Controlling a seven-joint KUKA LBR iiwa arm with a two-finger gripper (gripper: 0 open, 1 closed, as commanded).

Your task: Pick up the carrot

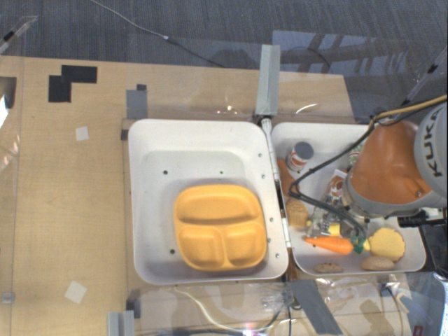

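Camera view: two white bins are seen side by side on the wooden bench. In the left bin [143, 187] a yellow divided tray [220, 225] is laid flat near the middle.

The right bin [414, 257] is reached into by the arm [392, 166], its orange band lying over the bin's middle. The gripper [329, 219] is lowered among the items, just above the carrot; whether it is spread or closed cannot be told, as it is masked by cables and clutter.

The carrot [329, 244] is lying flat near the bin's front wall, its green end toward the right. A yellow round item [388, 243] is seen just right of it, a small can [301, 154] near the back wall.
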